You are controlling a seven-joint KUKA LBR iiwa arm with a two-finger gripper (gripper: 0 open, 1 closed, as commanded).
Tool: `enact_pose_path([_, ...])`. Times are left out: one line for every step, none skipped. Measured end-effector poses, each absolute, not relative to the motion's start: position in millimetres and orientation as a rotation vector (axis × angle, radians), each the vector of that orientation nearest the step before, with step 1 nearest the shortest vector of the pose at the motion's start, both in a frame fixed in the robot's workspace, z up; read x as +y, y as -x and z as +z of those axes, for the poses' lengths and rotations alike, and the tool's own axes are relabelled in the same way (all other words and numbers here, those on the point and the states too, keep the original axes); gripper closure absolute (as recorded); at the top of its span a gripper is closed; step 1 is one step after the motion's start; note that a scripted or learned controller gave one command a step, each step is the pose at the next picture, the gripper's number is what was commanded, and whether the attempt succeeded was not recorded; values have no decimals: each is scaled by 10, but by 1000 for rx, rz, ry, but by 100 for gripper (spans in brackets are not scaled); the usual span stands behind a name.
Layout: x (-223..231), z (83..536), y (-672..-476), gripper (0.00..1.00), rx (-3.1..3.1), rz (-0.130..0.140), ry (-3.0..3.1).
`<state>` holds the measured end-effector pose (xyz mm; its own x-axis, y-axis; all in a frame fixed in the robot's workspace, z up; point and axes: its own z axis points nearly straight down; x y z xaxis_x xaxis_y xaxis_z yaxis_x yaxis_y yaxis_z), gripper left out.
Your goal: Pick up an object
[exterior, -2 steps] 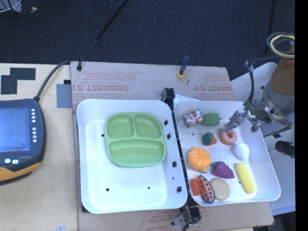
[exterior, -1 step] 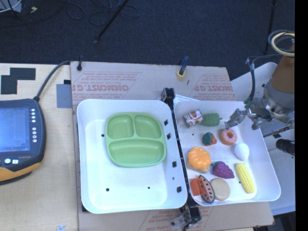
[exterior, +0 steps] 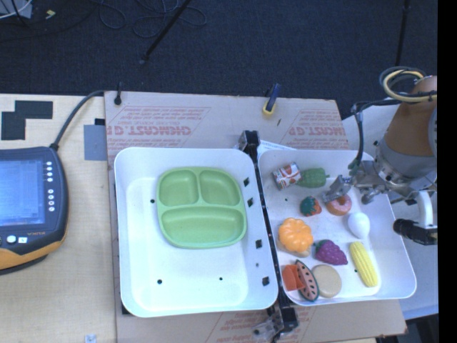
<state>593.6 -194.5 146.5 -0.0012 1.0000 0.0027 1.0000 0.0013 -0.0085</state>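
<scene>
apparently gripper (exterior: pixel 338 190) above donut (exterior: pixel 338 205).

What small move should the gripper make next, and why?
Probably a short descent onto the orange-pink round toy. The gripper sits just above it in the right bin, nothing shows between its fingers, and neighbouring toys lie slightly apart.

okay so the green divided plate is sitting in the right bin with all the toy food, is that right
Not quite. In the camera view, the green divided plastic plate sits in the left white bin; the toy food, such as the orange pumpkin and yellow corn cob, lies in the right white bin.
</scene>
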Motion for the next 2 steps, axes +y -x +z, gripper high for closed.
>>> enact_pose_path([-1918,921,-5925,0,-2217,6,2215])
enact_pose_path([-1927,1052,-5937,100,-2218,4,2217])
